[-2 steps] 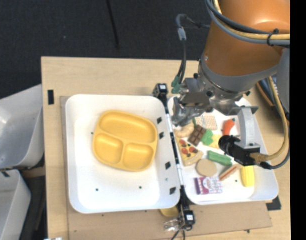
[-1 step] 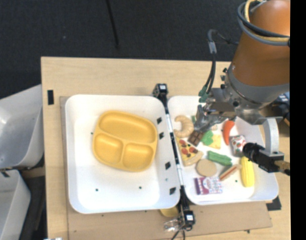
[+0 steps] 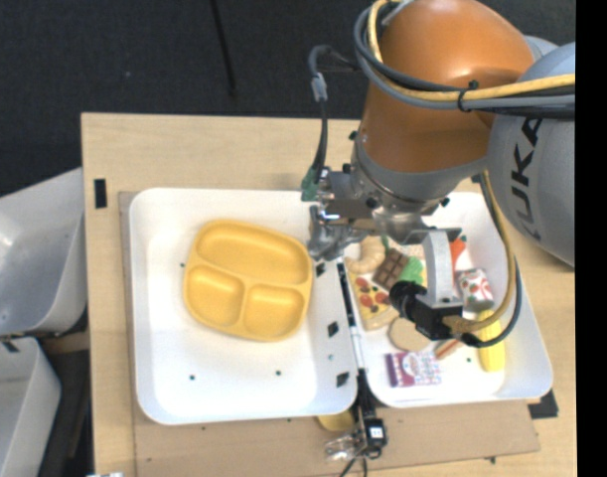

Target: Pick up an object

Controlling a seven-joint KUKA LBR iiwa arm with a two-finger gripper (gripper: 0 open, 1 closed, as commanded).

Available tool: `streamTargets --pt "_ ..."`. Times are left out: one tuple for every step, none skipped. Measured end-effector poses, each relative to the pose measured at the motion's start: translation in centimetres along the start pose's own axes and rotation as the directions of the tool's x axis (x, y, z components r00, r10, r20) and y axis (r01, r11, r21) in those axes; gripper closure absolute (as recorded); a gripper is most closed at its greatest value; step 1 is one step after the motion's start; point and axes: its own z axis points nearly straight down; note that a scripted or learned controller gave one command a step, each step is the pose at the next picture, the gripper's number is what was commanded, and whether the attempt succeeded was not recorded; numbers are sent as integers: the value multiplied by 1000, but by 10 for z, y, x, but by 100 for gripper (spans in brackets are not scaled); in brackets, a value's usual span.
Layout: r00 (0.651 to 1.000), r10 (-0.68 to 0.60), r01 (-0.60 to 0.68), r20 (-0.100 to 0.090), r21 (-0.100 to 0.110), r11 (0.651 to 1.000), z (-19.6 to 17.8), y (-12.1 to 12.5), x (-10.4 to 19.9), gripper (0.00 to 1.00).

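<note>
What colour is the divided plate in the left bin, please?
Yellow; the divided plate shows best in the camera view.

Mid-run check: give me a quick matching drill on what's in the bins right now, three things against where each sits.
Things:
1. yellow divided plate
2. purple-and-white packet
3. slice of toy pizza

Places:
A. right bin, near its front edge
B. left bin, lying flat near the middle
C. right bin, close to the divider between the bins, just below the arm's wrist

Pairs: 1-B, 2-A, 3-C
</note>
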Motion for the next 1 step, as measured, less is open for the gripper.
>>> streamTargets --pt "1000 0 0 2 6 1000 -9 1 -3 100"
